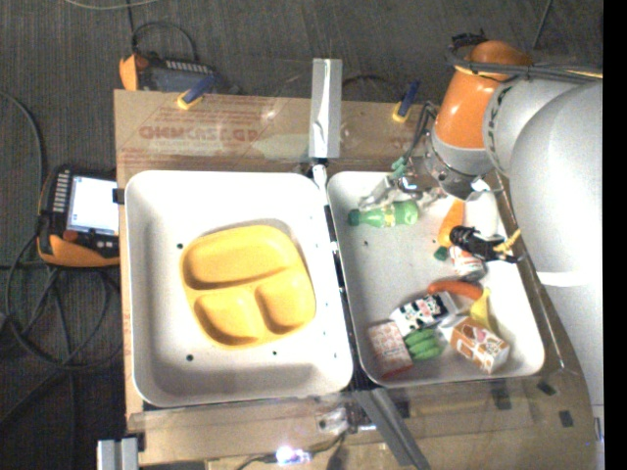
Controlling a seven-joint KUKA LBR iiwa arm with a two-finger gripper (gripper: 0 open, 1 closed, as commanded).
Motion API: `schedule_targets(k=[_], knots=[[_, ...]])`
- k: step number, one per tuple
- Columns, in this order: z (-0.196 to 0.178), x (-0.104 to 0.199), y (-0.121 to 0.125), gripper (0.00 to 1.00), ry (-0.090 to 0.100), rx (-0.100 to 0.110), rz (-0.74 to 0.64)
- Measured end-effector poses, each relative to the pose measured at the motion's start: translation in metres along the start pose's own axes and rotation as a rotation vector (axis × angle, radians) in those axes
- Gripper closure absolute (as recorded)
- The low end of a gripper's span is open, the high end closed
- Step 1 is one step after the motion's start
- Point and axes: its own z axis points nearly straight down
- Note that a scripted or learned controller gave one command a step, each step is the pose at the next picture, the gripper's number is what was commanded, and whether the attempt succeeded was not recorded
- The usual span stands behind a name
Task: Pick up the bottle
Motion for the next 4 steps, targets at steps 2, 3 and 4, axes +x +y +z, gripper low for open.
schedule_targets(k=[2,3,4], knots=[[0.004,0.013,-0.026,0.00,-0.006,-0.019,-0.022],[-0.006,0.014,-0.025,1.00,-0.004,-0.019,-0.023],[-0.149,0.064,0.003,1.00,0.001,0.014,-0.069]])
